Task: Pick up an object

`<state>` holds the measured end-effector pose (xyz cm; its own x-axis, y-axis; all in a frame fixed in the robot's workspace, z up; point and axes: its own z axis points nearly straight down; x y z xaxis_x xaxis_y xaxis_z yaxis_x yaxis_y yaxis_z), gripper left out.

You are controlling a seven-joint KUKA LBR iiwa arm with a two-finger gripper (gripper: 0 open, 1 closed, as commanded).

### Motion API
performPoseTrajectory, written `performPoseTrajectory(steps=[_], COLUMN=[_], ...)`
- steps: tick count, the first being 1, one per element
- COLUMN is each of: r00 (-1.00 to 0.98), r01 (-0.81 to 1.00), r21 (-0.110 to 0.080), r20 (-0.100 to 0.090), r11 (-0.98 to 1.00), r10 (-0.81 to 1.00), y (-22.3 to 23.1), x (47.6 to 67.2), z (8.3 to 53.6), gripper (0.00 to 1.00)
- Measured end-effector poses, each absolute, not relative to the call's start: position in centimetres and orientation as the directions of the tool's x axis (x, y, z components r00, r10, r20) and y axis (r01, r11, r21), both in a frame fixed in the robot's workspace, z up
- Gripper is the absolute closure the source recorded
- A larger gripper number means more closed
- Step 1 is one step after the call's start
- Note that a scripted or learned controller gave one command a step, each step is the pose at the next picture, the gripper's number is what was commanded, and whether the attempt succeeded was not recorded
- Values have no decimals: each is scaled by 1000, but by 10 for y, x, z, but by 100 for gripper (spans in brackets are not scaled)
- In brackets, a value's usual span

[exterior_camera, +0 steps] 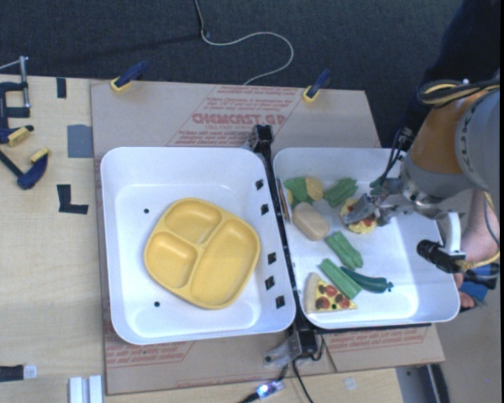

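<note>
Gripper low over toy food (right bin).

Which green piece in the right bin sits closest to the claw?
The green piece at the bin's upper middle, just left of the claw; the others lie farther off.

Light wood bench, brown cardboard sheet laid flat on it with printed red lettering, two shallow white bins side by side on the cardboard, left bin, right bin, clamps at the bench's left edge, black tape marks on bare wood.
</note>
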<state>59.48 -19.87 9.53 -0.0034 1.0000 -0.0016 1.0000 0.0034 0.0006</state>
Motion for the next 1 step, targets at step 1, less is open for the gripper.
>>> performPoseTrajectory(steps=[1], r00=[-2], r01=[1000], r21=[5], r20=[-1], r11=[2], r10=[1000], y=[-198], x=[599], z=[159], gripper=[100])
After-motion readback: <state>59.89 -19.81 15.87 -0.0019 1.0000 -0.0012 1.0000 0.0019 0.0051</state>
